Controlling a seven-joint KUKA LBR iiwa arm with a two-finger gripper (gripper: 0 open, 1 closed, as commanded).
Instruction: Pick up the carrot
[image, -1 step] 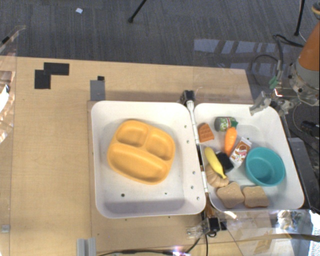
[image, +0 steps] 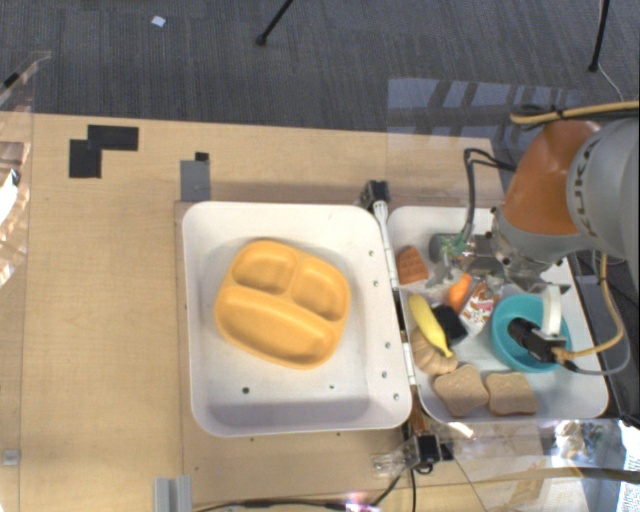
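I see the carrot (image: 459, 291) in the right bin (image: 590, 400), lying just left of my pincer (image: 478, 268), which sits low over the clutter; whether they touch I cannot tell, nor whether the pincer is spread or pressed together. A banana (image: 430, 324) lies below-left of the carrot, a teal bowl (image: 527, 335) to its right. The yellow divided tray (image: 283, 302) rests in the left bin (image: 300, 415) on the worktop (image: 90, 330).
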